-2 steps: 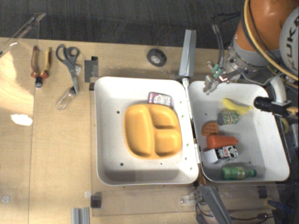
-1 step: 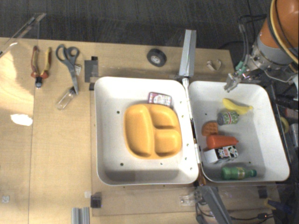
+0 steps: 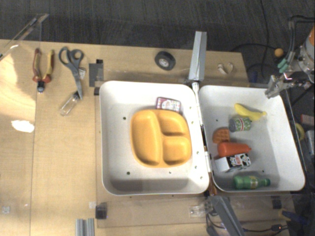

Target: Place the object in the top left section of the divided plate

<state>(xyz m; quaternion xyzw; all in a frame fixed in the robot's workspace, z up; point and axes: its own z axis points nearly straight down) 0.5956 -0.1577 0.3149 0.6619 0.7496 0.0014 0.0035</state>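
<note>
Yellow divided plastic plate [image 3: 160,136], centred in left white bin [image 3: 113,132], sections bare for receiving. Candidates (yellow banana [image 3: 249,112], green bottle [image 3: 251,182]) lying in right white bin [image 3: 290,146], not yet picked. Grey gripper [image 3: 280,82] over that bin's far corner, likely staged for descent; grip impossible to tell.

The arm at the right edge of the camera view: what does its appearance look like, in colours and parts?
Little of the arm is in view. An orange patch sits at the picture's right edge near the top, over pale grey parts. Below it the gripper is a grey metal assembly with angular brackets. A small teal-green piece sits beside it. Dark cables loop close by; whether they belong to the arm is unclear.
</note>
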